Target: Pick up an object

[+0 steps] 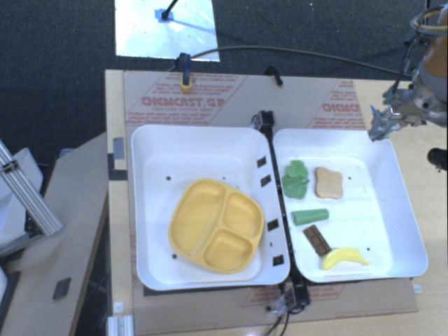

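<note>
Fixed overhead view, slanted. Table [119, 187] carries a clear sheet [245, 96] printed in red "CHEMCAST GP", legible at upper centre-left and partly again at upper right; the same print shows upside down along the sheet's lower edge, too small to read in full.

Two white bins sit side by side on the sheet, touching along a black clipped seam at frame centre. Left bin [150, 187]: yellow tray [217, 224] w/ three compartments, lying slightly tilted in the lower middle. Right bin [399, 208]: green leafy piece [295, 179] at upper left; toast [328, 183] just beside it to the right; green cylinder [310, 216] below; brown bar [316, 239] lower still; banana [344, 258] at bottom, near the bar's lower end. All items lie on the bin floor.

Claw [381, 121] hangs at the upper right of the frame, above the right bin's far right corner, well apart from the items; whether open or clenched cannot be told.

Surroundings: dark carpet floor [56, 47] w/ a pale square patch [164, 19] at top centre; black cable [294, 51] arcs across the top; yellow-tipped clamp [185, 72] at the sheet's top edge; aluminium bar [28, 194] at left edge.
</note>
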Robot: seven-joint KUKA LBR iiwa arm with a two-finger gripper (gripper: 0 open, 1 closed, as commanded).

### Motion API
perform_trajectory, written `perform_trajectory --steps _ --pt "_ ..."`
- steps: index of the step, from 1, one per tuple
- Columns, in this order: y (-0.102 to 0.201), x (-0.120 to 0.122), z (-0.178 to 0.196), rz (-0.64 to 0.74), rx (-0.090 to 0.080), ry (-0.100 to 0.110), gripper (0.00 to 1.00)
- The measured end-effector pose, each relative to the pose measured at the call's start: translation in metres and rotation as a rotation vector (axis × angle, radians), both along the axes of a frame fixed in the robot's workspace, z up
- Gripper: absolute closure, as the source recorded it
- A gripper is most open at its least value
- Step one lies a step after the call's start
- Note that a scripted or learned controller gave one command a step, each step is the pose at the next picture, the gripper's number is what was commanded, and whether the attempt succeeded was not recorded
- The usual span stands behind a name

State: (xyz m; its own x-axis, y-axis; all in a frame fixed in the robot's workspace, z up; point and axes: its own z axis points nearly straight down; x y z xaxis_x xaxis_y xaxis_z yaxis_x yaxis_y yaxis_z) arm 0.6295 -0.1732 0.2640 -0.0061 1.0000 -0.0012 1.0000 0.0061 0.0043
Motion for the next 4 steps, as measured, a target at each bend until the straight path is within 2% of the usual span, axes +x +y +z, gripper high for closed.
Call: perform_trajectory --steps 1,2,4 --pt "0.041 -0.012 -0.005 0.002 0.002 0.004 1.0" --pt "0.097 -0.018 -0.005 0.003 0.002 0.004 1.0" --pt "0.212 -0.043 -0.027 0.003 0.003 0.005 1.0"
